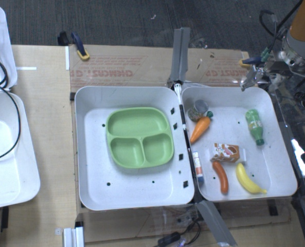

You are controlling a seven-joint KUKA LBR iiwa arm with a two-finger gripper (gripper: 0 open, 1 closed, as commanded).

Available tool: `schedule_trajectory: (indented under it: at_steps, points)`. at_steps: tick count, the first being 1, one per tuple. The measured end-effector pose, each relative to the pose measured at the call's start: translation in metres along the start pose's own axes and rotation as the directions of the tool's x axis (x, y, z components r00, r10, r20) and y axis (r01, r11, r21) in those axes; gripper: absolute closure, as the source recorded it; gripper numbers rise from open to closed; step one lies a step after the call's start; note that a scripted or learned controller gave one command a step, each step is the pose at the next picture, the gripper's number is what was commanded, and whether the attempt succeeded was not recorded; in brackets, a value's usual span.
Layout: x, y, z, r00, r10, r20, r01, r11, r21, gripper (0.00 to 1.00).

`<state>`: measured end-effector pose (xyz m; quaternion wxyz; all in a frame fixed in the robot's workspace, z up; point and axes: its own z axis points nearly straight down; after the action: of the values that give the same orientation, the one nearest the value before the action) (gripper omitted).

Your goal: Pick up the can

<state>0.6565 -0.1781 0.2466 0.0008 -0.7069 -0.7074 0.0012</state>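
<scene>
Banana [250,179]: lying at the right bin's [286,138] front, beside a sausage [221,177].
Can [198,108]: sitting in the same bin's back-left corner, touching the carrot [200,128].
Gripper [256,79]: hovering over the back rim, well apart from the can; jaw state, I cannot tell.

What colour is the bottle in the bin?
Green, with a white label; the bottle shows in the camera view.

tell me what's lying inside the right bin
The right bin holds a can, a carrot leaning against it, a green bottle, a snack packet, a sausage, a banana and a marker.
</scene>
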Motion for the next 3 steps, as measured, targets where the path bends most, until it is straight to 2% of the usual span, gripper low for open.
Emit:
schedule_trajectory:
  at_steps: [1,2,3]
  points:
    - [0.163,0.001,0.056,0.999,0.047,0.000,-0.047,0.999,0.001,0.00]
    - [0.131,-0.068,0.056,0.985,0.171,0.000,-0.171,0.985,0.002,0.00]
    - [0.041,-0.114,0.076,0.939,0.344,0.000,-0.344,0.939,0.002,0.00]
